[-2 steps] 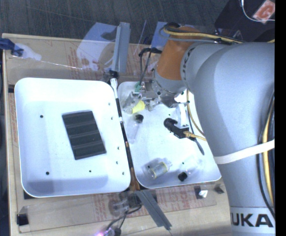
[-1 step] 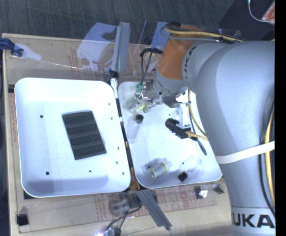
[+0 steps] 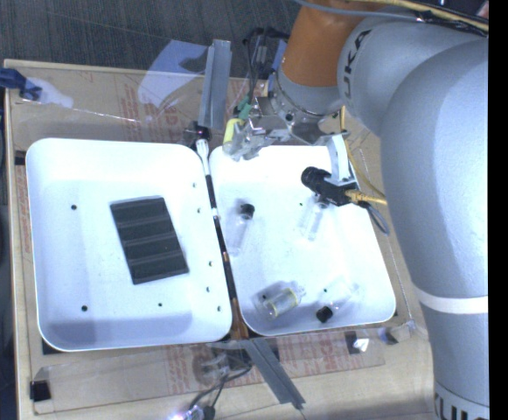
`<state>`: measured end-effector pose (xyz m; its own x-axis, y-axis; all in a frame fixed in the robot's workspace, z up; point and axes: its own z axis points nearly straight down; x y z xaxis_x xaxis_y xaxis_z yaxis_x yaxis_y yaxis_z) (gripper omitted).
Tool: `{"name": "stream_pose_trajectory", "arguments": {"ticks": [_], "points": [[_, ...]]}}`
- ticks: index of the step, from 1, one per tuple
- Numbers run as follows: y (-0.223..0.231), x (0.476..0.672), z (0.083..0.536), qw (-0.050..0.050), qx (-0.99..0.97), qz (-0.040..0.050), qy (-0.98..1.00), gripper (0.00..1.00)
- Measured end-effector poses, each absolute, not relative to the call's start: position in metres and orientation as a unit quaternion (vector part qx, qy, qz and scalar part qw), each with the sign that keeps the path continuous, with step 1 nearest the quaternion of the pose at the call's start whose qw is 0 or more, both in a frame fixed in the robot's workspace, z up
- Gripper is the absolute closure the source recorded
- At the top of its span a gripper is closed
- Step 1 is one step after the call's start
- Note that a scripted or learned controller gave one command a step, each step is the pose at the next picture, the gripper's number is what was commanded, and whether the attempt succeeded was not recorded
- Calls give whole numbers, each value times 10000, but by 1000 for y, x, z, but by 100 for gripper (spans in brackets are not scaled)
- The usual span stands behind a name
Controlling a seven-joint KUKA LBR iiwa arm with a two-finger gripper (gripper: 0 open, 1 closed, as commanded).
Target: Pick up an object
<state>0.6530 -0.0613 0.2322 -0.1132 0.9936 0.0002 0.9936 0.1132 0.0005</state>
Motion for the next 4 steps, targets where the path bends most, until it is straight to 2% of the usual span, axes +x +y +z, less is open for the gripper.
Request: {"name": "stream_pose_trajectory", "arguments": {"ticks": [1, 2, 3, 4], "points": [[-157, 613, 238, -20, 6636, -15, 7481, 100], [-157, 613, 238, -20, 6633, -14, 7483, 0], [-161, 643, 91, -19, 6906, -16, 7232, 0], [-159, 643, 101, -27, 6888, -20, 7250, 100]]}}
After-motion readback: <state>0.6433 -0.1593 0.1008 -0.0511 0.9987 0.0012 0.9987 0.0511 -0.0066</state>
